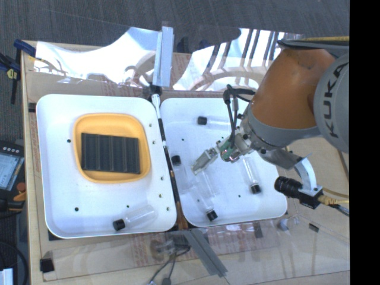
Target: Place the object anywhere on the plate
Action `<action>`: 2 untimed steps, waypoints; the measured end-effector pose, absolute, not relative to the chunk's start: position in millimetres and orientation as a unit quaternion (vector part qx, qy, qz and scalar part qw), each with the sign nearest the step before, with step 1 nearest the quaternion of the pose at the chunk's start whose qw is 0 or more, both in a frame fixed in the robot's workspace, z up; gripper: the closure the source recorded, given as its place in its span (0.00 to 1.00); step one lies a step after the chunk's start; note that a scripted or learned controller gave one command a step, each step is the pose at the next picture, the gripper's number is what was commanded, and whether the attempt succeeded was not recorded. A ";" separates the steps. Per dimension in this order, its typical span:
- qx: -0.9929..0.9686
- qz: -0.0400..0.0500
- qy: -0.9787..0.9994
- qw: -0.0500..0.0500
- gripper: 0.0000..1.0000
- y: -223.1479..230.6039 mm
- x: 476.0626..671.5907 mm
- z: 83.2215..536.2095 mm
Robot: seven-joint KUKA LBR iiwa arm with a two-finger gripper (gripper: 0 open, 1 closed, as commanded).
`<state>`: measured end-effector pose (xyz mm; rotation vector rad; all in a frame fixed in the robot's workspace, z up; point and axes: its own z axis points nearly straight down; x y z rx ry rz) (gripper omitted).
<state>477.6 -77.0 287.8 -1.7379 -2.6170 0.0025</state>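
Several clear vials [250, 174] are lying loose in the right bin [279, 209], well apart from the yellow plate [89, 126] in the left bin [53, 189], so I am hovering my gripper [200, 164] just above them, and I cannot tell whether it is clenched or released.

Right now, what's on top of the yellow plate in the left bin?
A dark ribbed rectangular piece lies flat on the yellow plate, covering its middle; what's beneath it is hidden. A clear vial with a black cap rests off the plate, near the left bin's front edge.
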 end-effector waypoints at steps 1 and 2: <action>-0.552 0.001 -0.834 0.001 1.00 -77.4 477.9 297.4; -0.551 0.002 -0.834 0.001 0.00 -77.4 477.9 297.4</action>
